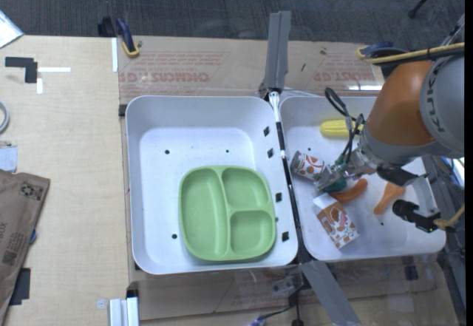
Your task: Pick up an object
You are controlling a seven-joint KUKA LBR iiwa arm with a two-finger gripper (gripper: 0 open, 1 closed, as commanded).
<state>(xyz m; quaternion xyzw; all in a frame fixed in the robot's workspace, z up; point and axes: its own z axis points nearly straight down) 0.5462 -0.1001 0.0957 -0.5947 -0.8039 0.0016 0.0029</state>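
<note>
The left bin (148,169) held a green divided plate (228,212) at lower centre. The right bin (310,114) held a corn cob (334,126), a small can (306,165), a carton (338,222) and two carrots (350,191). The gripper (336,180) sat low among them; its opening could not be told.

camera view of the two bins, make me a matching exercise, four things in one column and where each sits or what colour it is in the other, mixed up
Things:
1. divided plastic plate
2. ear of corn
3. small printed carton
4. small printed can

Descriptions:
A. yellow, far end of the right bin
B. green, lying in the left bin
C. lying on its side near the divider, right bin
D. white with orange print, near end of the right bin

Pairs: 1-B, 2-A, 3-D, 4-C
</note>
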